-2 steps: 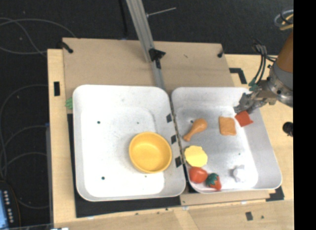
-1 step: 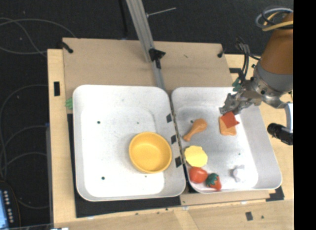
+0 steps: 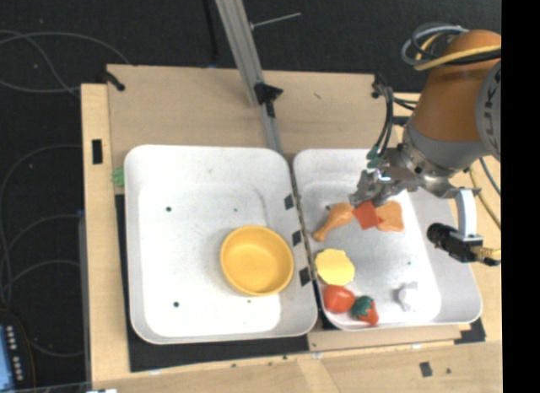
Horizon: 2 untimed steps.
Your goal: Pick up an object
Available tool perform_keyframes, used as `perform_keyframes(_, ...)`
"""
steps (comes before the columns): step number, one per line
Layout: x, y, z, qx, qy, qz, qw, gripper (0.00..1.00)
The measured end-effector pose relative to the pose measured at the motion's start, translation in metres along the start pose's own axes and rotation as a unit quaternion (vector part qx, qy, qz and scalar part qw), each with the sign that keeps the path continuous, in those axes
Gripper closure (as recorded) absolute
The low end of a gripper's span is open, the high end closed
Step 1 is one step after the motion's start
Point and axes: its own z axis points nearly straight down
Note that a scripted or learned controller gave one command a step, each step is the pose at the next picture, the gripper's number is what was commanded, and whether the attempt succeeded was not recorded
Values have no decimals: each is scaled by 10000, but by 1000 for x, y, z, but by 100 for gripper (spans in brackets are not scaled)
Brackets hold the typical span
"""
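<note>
Red tomato [image 3: 338, 299] and yellow disc [image 3: 335, 266] sat nearest in the right bin [image 3: 456, 303]; beyond them, a red block [image 3: 366, 215] lay directly beneath the claw [image 3: 372, 191], touching an orange piece [image 3: 337, 218] stretching left. Whether the claw held anything, I could not tell.

Two bins sit side by side on the counter [image 3: 194, 104]. The left bin [image 3: 169, 180] holds a bowl [image 3: 256, 260] near its right wall. In the right bin [image 3: 456, 298], the gripper [image 3: 371, 193] hangs over a block [image 3: 367, 215] mid-bin; a disc [image 3: 334, 266], a tomato [image 3: 338, 299] and a small vegetable [image 3: 364, 309] lie nearer, along the left side.
</note>
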Motion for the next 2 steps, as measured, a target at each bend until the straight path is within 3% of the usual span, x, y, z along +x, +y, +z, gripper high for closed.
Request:
perform_keyframes(1,43,-8,-2,4,9,-7,10000,100)
perform_keyframes(2,106,-10,4,6,8,-11,10000,100)
